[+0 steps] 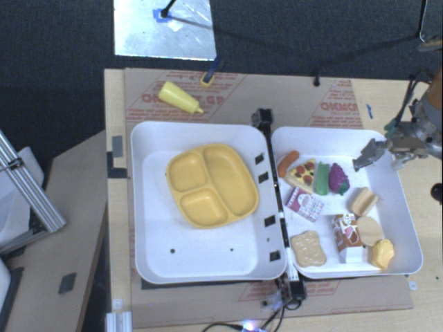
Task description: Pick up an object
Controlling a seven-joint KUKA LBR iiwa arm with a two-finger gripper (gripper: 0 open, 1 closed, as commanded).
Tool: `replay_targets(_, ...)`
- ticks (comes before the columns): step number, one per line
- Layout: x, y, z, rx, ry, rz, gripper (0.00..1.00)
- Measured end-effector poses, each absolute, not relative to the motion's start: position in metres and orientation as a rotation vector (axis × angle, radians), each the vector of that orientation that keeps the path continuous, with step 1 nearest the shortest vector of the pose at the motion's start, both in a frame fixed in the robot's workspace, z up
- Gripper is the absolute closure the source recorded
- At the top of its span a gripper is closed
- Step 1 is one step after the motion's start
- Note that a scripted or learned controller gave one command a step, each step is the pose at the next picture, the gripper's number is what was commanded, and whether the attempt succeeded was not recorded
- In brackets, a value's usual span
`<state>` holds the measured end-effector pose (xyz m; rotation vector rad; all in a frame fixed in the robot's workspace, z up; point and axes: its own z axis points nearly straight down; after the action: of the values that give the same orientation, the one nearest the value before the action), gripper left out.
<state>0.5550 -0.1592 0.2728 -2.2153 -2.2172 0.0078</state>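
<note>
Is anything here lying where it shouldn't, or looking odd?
One thing: a yellow squeeze bottle lies on its side on the cardboard behind the left bin, outside both bins. The other toy foods sit together in the right bin, and the yellow divided plate lies flat in the left one.

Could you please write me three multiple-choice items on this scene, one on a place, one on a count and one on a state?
1. Where does the yellow tray lie?
A. in the left bin
B. in the right bin
C. on the bench outside the bins

2. How many compartments does the yellow tray have?
A. two
B. three
C. five

3. Where is the claw?
A. over the right bin's far right part
B. inside the yellow tray
C. over the mustard bottle

Answers:
1 A, it sits inside the left bin.
2 B, three hollows show.
3 A, it hangs above the right bin, beside the purple grapes.
</note>
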Motion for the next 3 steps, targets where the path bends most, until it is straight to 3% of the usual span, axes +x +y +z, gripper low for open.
replay_targets(1,0.557,-0.159,0.278,-2.219,-2.226,-0.001,0.0)
replay_targets(3,0.563,-0.166,0.159,-2.219,-2.22,0.003,0.0)
